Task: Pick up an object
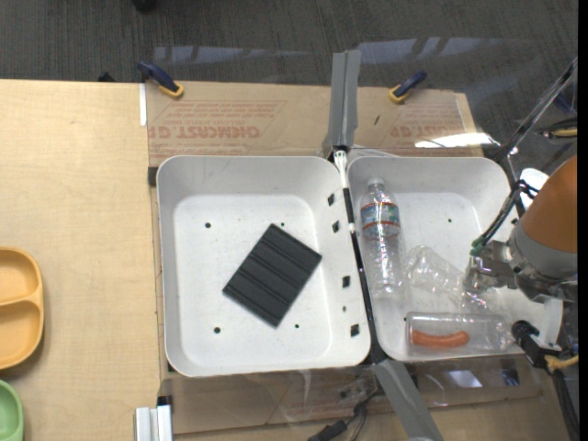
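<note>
In the right bin (432, 177) a clear plastic water bottle (380, 235) lies along the left wall. Beside it sits a crumpled clear plastic cup (432, 272). Near the front wall lies a clear package with an orange-red sausage-shaped item (448, 333) inside. My gripper (485, 278) hangs at the bin's right side, just above the package and next to the crumpled plastic, below the orange wrist band (556, 211). The left bin (184, 246) holds a flat black ribbed rectangle (273, 274), lying at a slant near the middle.
A wooden bench top (73, 173) spreads to the left, with an orange divided tray (16, 306) and a green dish (7, 413) at its edge. Cardboard (230, 122) held by clamps lies behind the bins. A grey divider bar (344, 99) runs between them.
</note>
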Robot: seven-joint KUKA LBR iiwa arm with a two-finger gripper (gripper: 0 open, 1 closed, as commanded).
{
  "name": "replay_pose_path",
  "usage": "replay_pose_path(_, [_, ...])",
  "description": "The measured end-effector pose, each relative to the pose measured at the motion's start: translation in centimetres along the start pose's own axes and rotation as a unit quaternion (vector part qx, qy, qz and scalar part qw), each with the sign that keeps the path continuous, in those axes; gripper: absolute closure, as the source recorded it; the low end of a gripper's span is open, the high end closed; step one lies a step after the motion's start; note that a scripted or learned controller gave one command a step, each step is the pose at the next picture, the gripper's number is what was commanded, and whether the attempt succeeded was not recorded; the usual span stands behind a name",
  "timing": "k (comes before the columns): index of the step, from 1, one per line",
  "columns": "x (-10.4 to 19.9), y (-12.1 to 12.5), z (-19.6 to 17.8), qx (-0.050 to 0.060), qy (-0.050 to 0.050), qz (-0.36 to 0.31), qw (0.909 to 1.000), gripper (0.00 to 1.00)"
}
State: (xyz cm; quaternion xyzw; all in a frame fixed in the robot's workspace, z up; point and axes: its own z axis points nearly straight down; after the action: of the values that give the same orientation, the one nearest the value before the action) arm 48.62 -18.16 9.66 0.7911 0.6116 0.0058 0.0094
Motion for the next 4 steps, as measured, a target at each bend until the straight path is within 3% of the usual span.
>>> replay_pose_path(1, [-0.1,-0.5,0.4,0.008,0.000,0.001,1.0000,0.00])
replay_pose_path(2, [2.3,1.9,-0.6,0.012,-0.001,0.113,0.9935,0.00])
replay_pose_path(3, [6.5,1.9,0.6,0.013,0.001,0.000,0.9999,0.00])
replay_pose_path(4, [6.4,2.0,-0.3,0.014,0.000,0.000,0.9999,1.00])
